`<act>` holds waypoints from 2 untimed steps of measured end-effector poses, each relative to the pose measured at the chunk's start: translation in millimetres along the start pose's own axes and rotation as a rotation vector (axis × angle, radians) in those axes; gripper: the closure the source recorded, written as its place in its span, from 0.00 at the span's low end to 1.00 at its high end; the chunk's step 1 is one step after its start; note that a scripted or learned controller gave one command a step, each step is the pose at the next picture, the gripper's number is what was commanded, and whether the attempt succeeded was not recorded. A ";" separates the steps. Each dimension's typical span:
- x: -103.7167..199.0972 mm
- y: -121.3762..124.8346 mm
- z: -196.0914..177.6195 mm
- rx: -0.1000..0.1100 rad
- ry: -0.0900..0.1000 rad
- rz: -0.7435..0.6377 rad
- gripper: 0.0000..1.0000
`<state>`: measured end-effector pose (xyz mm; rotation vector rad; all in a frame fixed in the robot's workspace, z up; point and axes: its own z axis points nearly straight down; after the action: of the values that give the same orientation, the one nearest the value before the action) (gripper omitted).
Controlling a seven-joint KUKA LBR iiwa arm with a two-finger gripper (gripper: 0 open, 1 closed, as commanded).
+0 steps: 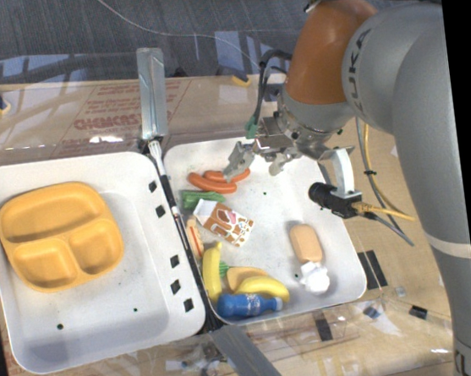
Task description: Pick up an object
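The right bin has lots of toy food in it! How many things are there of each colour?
Orange: 2, the hot dog and the carrot
Yellow: 2, both bananas
Green: 1, a green piece
Blue: 1, the bottle
Tan: 1, the bread roll
White: 1, a small white thing
Orange-and-white: 1, the snack packet
Total: 9

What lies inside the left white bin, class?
Inside the left white bin lies a yellow plastic divided tray with three compartments, toward the bin's far left side. The bin floor beneath the tray is covered, so anything under it cannot be seen.
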<state>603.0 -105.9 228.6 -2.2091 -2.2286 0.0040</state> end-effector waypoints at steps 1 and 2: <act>3.4 56.8 127.5 -0.020 -0.003 -0.082 0.00; 3.3 58.4 114.5 -0.023 -0.005 -0.086 1.00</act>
<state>660.9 -102.0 113.9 -2.1244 -2.3356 -0.0159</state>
